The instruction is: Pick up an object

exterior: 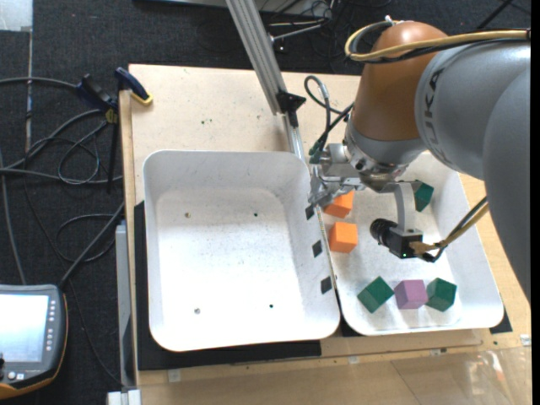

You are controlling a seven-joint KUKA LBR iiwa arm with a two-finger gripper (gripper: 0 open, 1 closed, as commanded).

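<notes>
Hiding behind the wrist, the fingers (331, 194) near the orange block (340, 205); state unclear.

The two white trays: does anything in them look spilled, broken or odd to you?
Nothing looks spilled or broken. The blocks all lie in the right tray: two orange, three green and one purple. The left tray carries only small dark specks. The tool hangs by the upper orange block.

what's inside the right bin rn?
The right bin holds two orange cubes, three green blocks and a purple cube. The arm covers the bin's far part, so anything under it is hidden.
</notes>
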